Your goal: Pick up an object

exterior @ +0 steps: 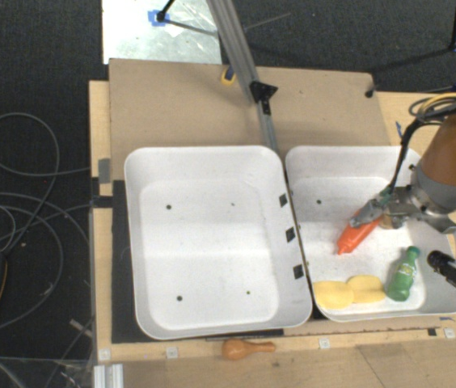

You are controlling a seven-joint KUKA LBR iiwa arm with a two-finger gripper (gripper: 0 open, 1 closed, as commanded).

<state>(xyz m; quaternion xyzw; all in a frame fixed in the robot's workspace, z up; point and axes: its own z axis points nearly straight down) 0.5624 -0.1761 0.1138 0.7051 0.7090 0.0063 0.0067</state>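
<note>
I have the arm reaching in from the right over the right bin, its orange band above the wrist. The pincer sits low in that bin, right at the upper end of an orange carrot-shaped toy, which lies tilted on the bin floor. The metal fingertips seem to touch or overlap that end, but I cannot tell from this slant whether they are spread or closed, nor whether the toy is between them.

Near the bin's front wall lie two pale yellow pieces, side by side and touching. Just to their right a small green bottle with a white cap leans toward the bin's right side.

The left bin shows its bare white floor. On the tabletop in front of the bins lies a small tan, pear-shaped object.
</note>
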